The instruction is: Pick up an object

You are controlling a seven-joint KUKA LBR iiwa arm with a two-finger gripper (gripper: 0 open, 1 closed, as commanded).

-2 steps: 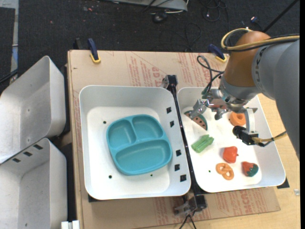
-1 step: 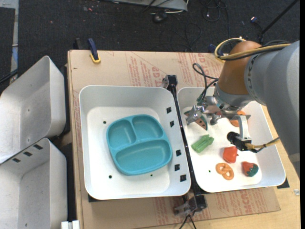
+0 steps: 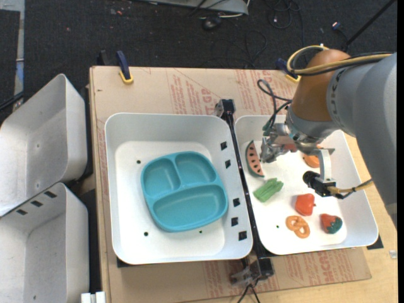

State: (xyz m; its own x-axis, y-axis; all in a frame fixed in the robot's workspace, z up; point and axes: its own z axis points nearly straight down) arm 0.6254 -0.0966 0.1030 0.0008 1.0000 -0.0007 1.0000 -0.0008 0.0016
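Two shallow white bins side by side on a cardboard-covered bench. The left bin holds a turquoise plastic divided tray, lying flat. The grey arm with its orange band reaches in from the right over the right bin; its two-finger gripper hangs above the bin's upper left area. Just beside it, to the left and slightly below, lies a watermelon-slice toy, against the bin's left wall. Below the gripper lies a green leafy toy vegetable. Farther right and below, apart from the gripper: a red toy pepper, an orange pretzel-shaped toy and a red toy strawberry with green top. Nothing is visibly between the gripper's tips.
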